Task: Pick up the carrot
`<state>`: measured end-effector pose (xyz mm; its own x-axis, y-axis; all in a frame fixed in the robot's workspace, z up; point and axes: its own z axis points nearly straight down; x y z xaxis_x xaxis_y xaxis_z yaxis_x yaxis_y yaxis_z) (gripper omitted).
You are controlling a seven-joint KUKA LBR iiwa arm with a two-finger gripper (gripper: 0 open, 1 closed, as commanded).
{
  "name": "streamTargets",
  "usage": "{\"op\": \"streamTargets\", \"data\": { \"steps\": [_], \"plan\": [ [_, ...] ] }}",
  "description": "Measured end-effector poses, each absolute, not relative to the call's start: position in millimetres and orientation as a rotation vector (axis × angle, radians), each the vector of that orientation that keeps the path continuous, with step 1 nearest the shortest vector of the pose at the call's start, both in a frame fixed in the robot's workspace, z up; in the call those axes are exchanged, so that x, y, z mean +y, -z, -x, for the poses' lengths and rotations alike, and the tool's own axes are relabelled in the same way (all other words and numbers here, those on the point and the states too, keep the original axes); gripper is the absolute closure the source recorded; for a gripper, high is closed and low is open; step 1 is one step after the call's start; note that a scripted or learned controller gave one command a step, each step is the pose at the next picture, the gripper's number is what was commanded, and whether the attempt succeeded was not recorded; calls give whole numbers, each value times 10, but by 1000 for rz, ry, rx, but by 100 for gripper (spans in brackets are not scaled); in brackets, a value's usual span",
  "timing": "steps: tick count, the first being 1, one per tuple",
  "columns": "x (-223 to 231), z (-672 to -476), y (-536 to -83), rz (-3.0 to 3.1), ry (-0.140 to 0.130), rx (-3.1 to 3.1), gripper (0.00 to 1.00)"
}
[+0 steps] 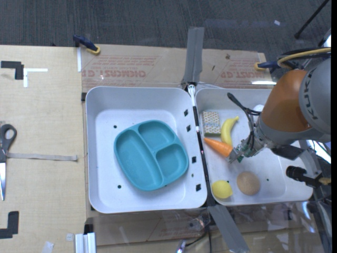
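- The carrot (218, 146) lies in the right bin (274, 188), near its left wall, just below the banana (228, 130). Its thick end points toward the gripper (237, 155).
- The gripper sits at the carrot's thick end, touching or just beside it. Whether its jaws are spread or closed on anything cannot be told at this size.
- Handling, as a judgement: the carrot looks like a light, rigid toy with a smooth, slightly slick skin. Its tapered cone shape tends to squeeze out of a pinch; grip across the thicker half, square to its long axis.
- Nearby shapes: the curved, glossy yellow banana; a flat, speckled sponge block (211, 122); a round lemon (221, 189); a matt brown, egg-shaped item (248, 183).
- The left bin (100, 157) holds a teal divided plate (151, 155) of smooth plastic with three compartments.
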<state>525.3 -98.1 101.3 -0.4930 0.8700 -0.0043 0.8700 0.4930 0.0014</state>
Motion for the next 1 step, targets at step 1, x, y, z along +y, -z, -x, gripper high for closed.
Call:
{"op": "streamTargets", "data": {
  "steps": [1],
  "plan": [
    [-210, -4982, -1913, -1865, 2, 2527, 100]
  ]
}}
